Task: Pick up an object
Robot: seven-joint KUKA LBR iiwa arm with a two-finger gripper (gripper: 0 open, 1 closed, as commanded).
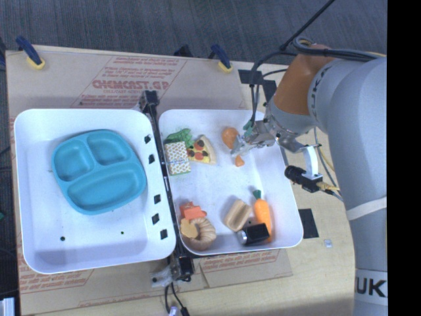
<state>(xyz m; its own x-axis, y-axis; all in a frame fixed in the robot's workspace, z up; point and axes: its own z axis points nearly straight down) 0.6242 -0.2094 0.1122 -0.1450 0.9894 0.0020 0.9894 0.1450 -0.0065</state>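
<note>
**Gripper low over the right bin's far side**

I see the gripper (245, 143) down in the right white bin (284, 196), beside a small round orange toy (229, 137) and a tiny orange piece (239, 161). I cannot tell how the fingers stand. The orange toy carrot (262, 214) lies near the bin's front right corner, long axis running front to back, green top pointing away from me. A blue divided plastic plate (99, 170) sits in the left white bin (33, 196).
</note>
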